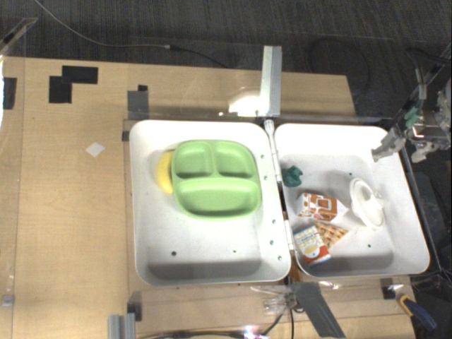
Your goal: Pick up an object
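Bench: pale wood under dark carpet, bearing two white bins side by side.
Pincer: the gripper (390, 145) hangs at the far right corner of the right bin (332, 138), above its rim; too small and blurred to tell its state, and nothing shows in its hold.
Nearest thing: a white cup (367, 202) on its side, just below the pincer; probably light, stiff, smooth and slippery, best pinched across its rim.
Next out: orange snack packets (319, 221), overlapping; thin, soft, crinkly, hard to pinch flat.
Small item: a teal toy (292, 175) by the dividing wall; awkwardly close to it.
Left bin (205, 242): a green tray (214, 177) over a yellow thing (164, 173); wide, rigid, poor for a pinch.
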Controlling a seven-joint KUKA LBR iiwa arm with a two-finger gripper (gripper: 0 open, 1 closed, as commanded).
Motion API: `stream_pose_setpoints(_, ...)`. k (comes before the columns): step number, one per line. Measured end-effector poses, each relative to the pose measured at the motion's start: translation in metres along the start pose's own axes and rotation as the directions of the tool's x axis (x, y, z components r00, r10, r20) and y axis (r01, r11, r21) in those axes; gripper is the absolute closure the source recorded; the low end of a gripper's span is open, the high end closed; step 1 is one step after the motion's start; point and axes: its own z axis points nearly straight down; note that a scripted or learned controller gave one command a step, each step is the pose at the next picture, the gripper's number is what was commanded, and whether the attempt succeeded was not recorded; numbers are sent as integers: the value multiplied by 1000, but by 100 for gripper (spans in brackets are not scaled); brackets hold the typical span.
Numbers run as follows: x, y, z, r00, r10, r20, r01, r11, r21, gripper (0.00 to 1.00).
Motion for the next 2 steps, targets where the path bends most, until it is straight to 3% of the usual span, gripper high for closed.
stream_pose_setpoints(1,-3,-52,145,999,-47,-1,47,999,2,0)
stream_pose_setpoints(2,3,-51,149,1000,-9,-1,9,1000,0,0)
